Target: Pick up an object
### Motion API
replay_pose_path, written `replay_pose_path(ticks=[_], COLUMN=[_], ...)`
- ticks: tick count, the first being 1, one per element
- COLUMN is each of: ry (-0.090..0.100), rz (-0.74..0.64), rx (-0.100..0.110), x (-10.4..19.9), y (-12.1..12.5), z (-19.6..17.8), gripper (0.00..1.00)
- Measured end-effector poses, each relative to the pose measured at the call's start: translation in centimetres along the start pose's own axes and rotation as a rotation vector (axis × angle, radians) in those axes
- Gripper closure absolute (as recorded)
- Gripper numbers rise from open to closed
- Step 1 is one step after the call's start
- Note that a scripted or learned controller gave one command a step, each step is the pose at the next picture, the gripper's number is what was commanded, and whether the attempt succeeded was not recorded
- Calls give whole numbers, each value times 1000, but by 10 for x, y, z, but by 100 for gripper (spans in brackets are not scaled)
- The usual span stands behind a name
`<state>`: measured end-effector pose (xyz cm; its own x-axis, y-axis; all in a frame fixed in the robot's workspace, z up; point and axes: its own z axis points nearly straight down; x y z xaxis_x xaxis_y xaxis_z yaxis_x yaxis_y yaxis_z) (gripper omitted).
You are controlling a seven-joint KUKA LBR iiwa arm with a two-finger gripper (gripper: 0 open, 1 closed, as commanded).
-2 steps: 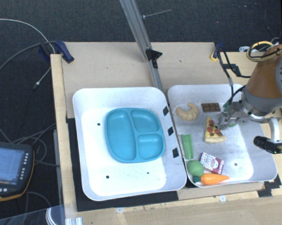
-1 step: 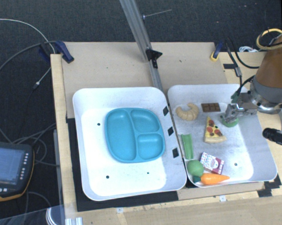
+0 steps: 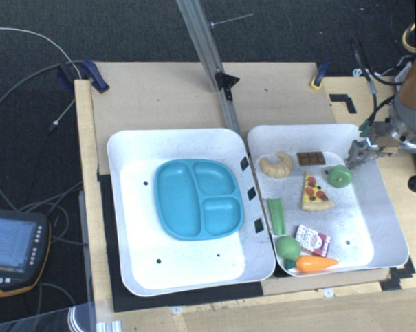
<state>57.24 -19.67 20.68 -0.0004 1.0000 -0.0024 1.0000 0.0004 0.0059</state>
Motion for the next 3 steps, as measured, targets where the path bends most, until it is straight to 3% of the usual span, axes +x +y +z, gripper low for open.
replay_pose_path(ticks=[1, 3], ry=[0, 6], rz=[-1, -6], rx=[-2, 8], x=[0, 107], y=[2, -15], z=[-55, -64], gripper=[100, 100])
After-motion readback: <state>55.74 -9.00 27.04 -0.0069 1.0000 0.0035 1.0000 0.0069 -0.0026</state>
